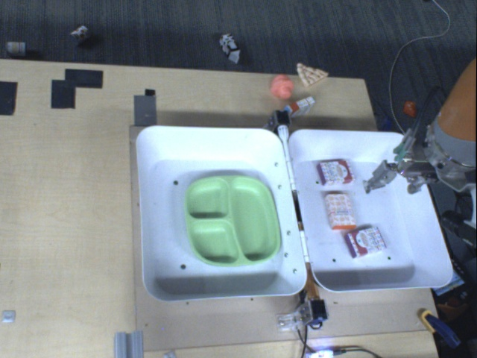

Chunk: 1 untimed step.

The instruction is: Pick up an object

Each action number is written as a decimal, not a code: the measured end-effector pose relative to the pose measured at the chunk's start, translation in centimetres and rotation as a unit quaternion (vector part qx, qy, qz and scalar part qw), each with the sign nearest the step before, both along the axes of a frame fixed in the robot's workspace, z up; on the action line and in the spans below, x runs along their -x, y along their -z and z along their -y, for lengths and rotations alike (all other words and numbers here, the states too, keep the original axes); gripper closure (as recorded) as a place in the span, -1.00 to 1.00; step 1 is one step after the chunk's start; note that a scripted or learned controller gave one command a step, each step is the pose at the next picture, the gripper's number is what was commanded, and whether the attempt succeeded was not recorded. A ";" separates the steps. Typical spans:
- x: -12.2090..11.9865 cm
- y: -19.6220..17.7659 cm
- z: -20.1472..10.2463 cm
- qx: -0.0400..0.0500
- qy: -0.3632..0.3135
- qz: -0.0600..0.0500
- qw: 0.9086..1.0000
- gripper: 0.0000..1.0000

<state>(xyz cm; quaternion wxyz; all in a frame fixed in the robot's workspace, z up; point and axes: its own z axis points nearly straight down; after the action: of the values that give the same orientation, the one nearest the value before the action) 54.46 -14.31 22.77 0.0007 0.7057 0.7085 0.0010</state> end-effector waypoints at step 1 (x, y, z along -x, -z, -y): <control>-1.1 12.9 2.4 0.002 0.002 0.006 1.000 -1.00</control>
<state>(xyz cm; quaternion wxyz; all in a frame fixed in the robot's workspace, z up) 55.58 -16.67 9.87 0.0063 0.7068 0.7074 0.0036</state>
